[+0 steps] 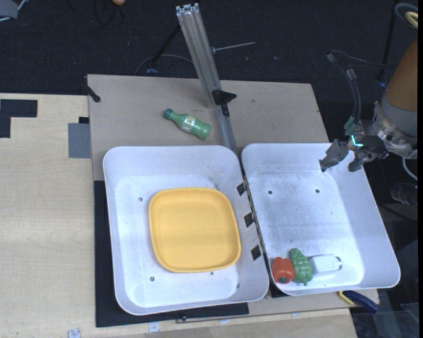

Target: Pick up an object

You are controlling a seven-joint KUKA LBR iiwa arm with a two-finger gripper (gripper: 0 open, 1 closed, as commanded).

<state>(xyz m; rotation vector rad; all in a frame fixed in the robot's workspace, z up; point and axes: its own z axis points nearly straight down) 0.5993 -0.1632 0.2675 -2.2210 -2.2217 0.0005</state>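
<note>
The gripper [344,158] hovers over the far right edge of the right bin [317,217], its two dark fingers spread apart with nothing between them, so it is released and carrying nothing. The things it could take lie at the opposite end of that same bin: a small cluster against the near wall, made up of a red piece [283,269], a green piece [302,267] touching it on the right, and a white piece [326,263] just beside the green one. From the gripper this cluster lies toward the near side and a little to the left, well apart from it, with bare bin floor in between.

The three pieces sit in a row running left to right along the near wall, so the cluster's long axis goes across the bin. A grasp closing along the near-far direction would probably suit it best, though the wall just behind leaves little room for a finger.

Other candidates sit farther off: a yellow plate [194,229] fills the left bin [127,182], and a green bottle [187,123] lies on the counter [282,111] beyond the bins, its length slanting from far left to near right.
</note>
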